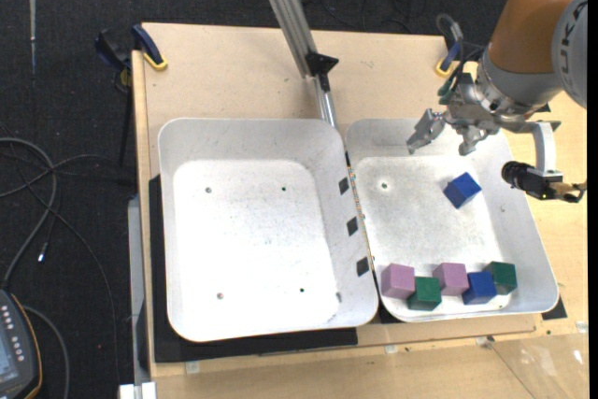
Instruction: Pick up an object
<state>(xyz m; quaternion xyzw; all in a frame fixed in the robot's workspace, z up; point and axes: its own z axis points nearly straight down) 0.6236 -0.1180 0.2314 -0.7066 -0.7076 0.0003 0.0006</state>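
Observation:
My gripper (445, 139) hangs over the far part of the right bin (523, 229), its two fingers spread apart with nothing between them. A blue cube (462, 190) lies on the bin floor just below and to the right of the fingertips, apart from them. Along the bin's near edge sit a purple cube (398, 279), a green cube (426, 292), a second purple cube (453, 277), a blue cube (479, 287) and a green cube (504, 276).
The left bin (187, 145) lies beside the right one, with a ridge (350, 201) between them. A metal pole (290, 9) slants down to the bins' far edge. Clamps (145, 47) grip the bench's far corners.

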